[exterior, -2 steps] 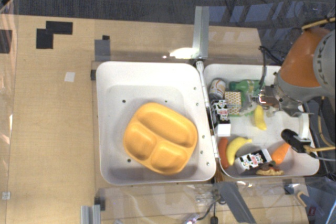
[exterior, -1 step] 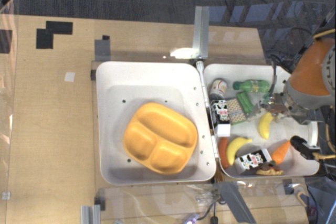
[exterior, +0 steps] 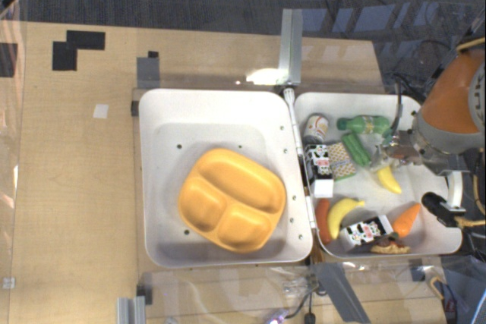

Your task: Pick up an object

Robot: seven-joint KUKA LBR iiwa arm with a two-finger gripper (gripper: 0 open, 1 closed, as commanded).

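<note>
In the right bin, at its 3 o'clock rim: the arm, reaching in over the wall, the gripper low above the clutter near the bin's centre. Cannot tell how far open, nor whether anything is caught in it. Just below the tip, at 6 o'clock from it: a small yellow banana, loose on white floor. At 9 o'clock from the tip: a green bottle and a green packet, tight together. Along the left wall: a tin can, a patterned box. Toward the 6 o'clock rim: a larger banana, a carrot, crowded close. Open floor mainly toward 4 o'clock. In the left bin: a yellow divided tray, bare margin on every side.
</note>
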